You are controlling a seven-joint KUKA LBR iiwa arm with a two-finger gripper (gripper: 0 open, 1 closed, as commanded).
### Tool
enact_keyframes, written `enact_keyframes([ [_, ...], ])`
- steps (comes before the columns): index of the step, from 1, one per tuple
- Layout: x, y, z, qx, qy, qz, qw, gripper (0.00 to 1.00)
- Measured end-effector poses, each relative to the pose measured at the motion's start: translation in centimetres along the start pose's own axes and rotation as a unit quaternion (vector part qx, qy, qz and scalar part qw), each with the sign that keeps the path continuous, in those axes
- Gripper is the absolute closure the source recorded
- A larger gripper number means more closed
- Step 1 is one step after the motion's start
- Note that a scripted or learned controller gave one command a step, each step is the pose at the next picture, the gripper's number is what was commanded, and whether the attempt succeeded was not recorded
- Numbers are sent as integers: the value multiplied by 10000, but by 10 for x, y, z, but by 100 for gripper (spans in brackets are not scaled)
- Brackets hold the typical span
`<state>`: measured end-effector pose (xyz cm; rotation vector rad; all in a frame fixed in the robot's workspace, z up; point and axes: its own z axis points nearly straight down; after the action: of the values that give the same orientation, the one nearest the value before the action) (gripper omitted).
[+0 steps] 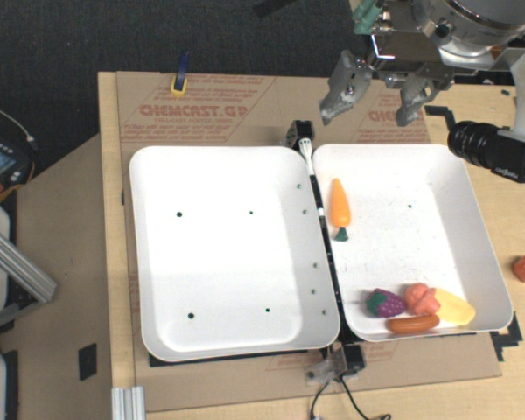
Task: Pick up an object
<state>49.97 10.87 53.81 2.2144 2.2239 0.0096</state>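
Nearest the lens, at the 5 o'clock corner of the right shallow white bin [472,199], lies a small heap of toy food: a purple plastic grape bunch [385,303], a pink-orange lumpy piece [423,297], a pale yellow wedge [455,308] and a reddish-brown plastic sausage [411,324] lying crosswise along the near wall. Farther up, hard against the divider at the bin's 9 o'clock side, rests an orange plastic carrot with a green stalk [339,204], its long axis running 12 to 6 o'clock, stalk toward 6. The left white bin [157,234] shows bare floor with a few dark dots.

The grey two-finger tool [373,108] hangs above the 12 o'clock rim of the right bin, over the brown cardboard-covered desk [219,103]; its two fingers stand spread apart with nothing between them, so it is open and carrying nothing.

The carrot looks the likeliest target: it lies alone and closest, toward 7 o'clock from the tool. The fingers seem spread roughly 9 to 3, already across the carrot's length, so I judge a short travel toward 7 and a descent would do. The divider wall touching the carrot's 9 o'clock flank may crowd one finger.
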Motion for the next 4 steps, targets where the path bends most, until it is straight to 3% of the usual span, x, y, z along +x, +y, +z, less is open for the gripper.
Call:
enact_keyframes([
  [1,49,-21,3,42,-10,-2,10000,0],
  [2,113,-20,3,16,2,-8,10000,0],
  [3,106,33,89,58,-22,36,10000,0],
  [4,107,32,75,24,-4,23,10000,100],
])
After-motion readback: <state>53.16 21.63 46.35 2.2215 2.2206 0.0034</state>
